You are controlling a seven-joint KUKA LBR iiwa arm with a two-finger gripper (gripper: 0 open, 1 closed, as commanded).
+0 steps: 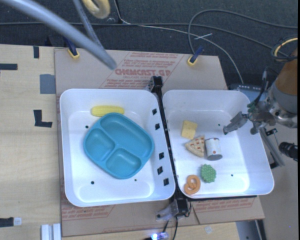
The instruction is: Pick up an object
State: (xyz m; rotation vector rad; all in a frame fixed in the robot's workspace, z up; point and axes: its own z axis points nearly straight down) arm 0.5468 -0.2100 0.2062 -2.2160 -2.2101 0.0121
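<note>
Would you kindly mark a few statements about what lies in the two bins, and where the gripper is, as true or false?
1. The blue plate lies in the left bin. True.
2. The corn cob rests on top of the blue plate. False: it lies on the bin floor beside the plate's far edge.
3. The pizza slice lies next to the small can in the right bin. True.
4. The gripper holds the cheese cube. False: the cube lies on the bin floor, apart from the gripper.
5. The pretzel lies in the left bin. False: it lies in the right bin, near the broccoli.
</note>
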